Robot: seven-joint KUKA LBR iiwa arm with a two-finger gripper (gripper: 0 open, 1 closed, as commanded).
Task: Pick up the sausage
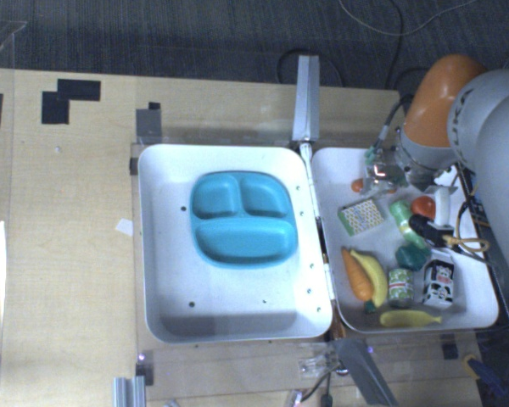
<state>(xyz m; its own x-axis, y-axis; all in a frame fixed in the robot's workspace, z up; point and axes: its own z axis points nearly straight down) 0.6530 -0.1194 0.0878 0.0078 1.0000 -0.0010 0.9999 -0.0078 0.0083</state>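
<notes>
Right bin (489,309): sausage (423,205) lies just beside end effector (378,175).

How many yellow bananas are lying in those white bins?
2, both in the right white bin. One curved yellow banana lies beside the orange carrot; another yellow banana lies flat along the bin's near edge. The grey arm may hide others.

A blue divided tray (242,217) lies in a white bin (165,253); an orange carrot (357,276) touches a yellow banana (372,275).
</notes>
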